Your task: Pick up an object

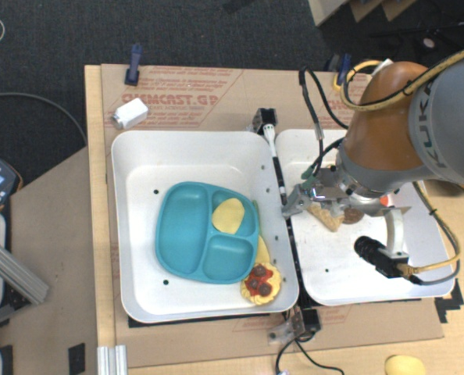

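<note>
Off to the left of my gripper, in the left bin (138, 162), lies a blue plate (187, 233). It has a yellow piece (229, 216) in the compartment nearest me. A toy pizza slice (261, 281) rests against the plate's edge, left of me and lower. My gripper (314, 198) hangs over the right bin (419, 283), close to its left wall. A brown lump (330, 217) sits just under my gripper. I cannot tell if my gripper is spread or pinching it.

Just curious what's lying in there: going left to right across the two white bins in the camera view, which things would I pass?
Teal divided plate → yellow-and-red toy food piece → tan lump
</note>
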`<action>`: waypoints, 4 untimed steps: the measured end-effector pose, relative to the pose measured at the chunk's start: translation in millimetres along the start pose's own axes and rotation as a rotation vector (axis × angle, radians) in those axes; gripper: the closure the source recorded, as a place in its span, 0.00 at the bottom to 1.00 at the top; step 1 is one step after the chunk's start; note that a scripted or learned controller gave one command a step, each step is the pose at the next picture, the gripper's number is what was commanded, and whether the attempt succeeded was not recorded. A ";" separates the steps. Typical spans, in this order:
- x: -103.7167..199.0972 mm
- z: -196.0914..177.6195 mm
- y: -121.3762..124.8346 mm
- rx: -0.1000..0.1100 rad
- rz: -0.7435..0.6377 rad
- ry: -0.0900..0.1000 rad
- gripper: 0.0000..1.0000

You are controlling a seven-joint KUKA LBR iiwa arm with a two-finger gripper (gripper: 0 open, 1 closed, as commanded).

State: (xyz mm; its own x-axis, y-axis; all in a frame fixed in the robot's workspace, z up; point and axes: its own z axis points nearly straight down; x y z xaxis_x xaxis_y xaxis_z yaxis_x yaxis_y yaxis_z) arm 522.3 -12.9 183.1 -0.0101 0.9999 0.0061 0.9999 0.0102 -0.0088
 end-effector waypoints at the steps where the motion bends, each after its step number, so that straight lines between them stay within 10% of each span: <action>1: -7.3 -12.2 3.0 -0.010 0.011 -0.005 1.00; 2: -34.7 -137.6 -34.0 -0.022 0.013 -0.008 1.00; 3: -117.6 -92.2 7.0 -0.011 0.017 -0.010 1.00; 4: -211.5 -125.9 -26.8 -0.014 0.021 -0.014 1.00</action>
State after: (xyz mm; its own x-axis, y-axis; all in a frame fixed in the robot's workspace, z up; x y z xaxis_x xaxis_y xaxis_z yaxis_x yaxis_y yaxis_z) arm 498.7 -225.4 307.9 0.0106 0.9999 -0.0077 0.9999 -0.0105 0.0052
